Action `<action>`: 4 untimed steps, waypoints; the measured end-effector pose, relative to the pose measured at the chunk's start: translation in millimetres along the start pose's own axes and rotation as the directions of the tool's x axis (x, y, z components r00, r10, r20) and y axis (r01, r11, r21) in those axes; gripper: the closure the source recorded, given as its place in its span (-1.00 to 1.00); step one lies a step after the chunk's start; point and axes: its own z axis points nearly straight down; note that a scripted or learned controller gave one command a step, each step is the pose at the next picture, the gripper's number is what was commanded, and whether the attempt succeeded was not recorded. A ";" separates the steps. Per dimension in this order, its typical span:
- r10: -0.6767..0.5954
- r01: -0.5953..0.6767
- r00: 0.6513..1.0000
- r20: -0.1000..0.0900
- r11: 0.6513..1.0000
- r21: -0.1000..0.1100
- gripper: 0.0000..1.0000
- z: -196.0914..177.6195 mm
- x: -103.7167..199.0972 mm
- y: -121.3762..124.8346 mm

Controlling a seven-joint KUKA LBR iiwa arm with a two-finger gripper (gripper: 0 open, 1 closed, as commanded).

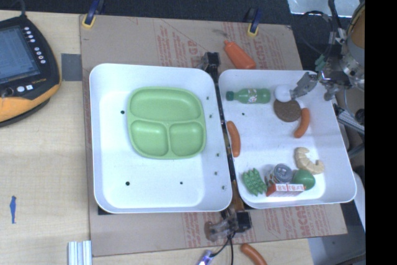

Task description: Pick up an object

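The right bin [322, 136] holds a green bottle [248, 95], a white ball [283, 93], a brown disc [287, 111], two orange sausages [302, 122] [234, 138], a beige curled piece [308, 160], a small can [282, 172], a red and white box [285, 189], a round green item [304, 179] and a leafy green toy [252, 181]. My gripper [316, 85] hangs over the bin's far right corner, just right of the white ball. Its fingers [303, 84] are spread open with nothing between them.
A green divided plate [166, 122] lies in the left bin [111, 183]. An orange carrot [239, 54] lies on the cardboard behind the bins, and another orange piece [254, 253] lies in front. A teach pendant [25, 71] sits at the far left.
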 end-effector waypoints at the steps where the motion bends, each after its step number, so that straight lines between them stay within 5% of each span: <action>1: -0.002 0.002 1.000 -0.001 1.000 0.005 -1.00 83.7 -2.5 10.0; 2: -0.003 0.003 1.000 -0.001 1.000 0.019 -1.00 122.3 48.1 44.8; 3: 0.000 0.000 1.000 -0.001 1.000 0.001 -1.00 56.4 17.7 47.9; 4: -0.001 0.001 1.000 0.000 1.000 0.005 -1.00 98.3 7.6 20.5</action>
